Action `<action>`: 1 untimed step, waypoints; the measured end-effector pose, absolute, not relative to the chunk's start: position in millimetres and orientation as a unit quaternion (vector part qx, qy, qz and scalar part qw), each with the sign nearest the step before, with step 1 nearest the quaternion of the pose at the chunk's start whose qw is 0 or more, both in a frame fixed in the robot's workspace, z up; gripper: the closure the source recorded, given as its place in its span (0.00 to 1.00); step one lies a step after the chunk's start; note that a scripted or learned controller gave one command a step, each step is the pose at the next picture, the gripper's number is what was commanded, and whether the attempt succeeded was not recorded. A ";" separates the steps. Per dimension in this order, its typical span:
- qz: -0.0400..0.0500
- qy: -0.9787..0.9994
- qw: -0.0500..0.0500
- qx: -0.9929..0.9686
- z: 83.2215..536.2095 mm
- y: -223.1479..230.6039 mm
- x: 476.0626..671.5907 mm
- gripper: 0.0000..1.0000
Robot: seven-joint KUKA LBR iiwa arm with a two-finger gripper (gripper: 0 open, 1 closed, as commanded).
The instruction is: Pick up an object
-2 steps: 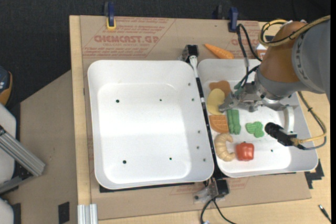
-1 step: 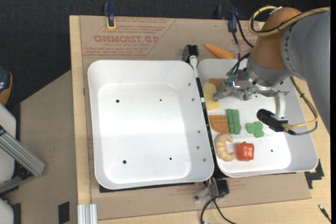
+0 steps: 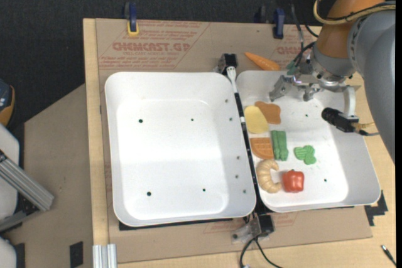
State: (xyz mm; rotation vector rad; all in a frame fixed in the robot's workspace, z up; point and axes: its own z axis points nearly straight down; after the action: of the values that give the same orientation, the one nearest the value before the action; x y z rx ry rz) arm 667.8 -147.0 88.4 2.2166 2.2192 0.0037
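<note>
red pepper (image 3: 293, 181) at near rim | fingers (image 3: 277, 91) spread, empty | brown slice (image 3: 271, 112) just below them

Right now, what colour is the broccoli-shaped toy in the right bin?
Green. The broccoli-shaped toy shows clearly in the camera view, lying right of the red pepper-like toy.

Two bins are set side by side on the surface (image 3: 94, 135): the left bin (image 3: 119, 135) and the right bin (image 3: 352, 179), their inner rims touching. In the right bin, items are clustered along its left side: a bun (image 3: 255, 119) at the back with a cookie (image 3: 271, 112) just right of it, a wafer (image 3: 262, 147) and a bar (image 3: 279, 144) before them, broccoli (image 3: 305, 154) further right, and a croissant (image 3: 269, 175) and pepper (image 3: 293, 181) nearest the front. A carrot (image 3: 262, 61) lies on the surface behind the right bin. The claw (image 3: 295, 86) is placed over the bin's back part.
</note>
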 end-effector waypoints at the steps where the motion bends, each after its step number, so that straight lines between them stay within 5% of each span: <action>1: 0.000 0.709 -0.001 0.705 85.1 -91.2 666.9 0.00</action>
State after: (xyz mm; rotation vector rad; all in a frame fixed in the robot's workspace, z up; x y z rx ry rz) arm 666.9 -91.2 85.1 2.2175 2.2295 0.0009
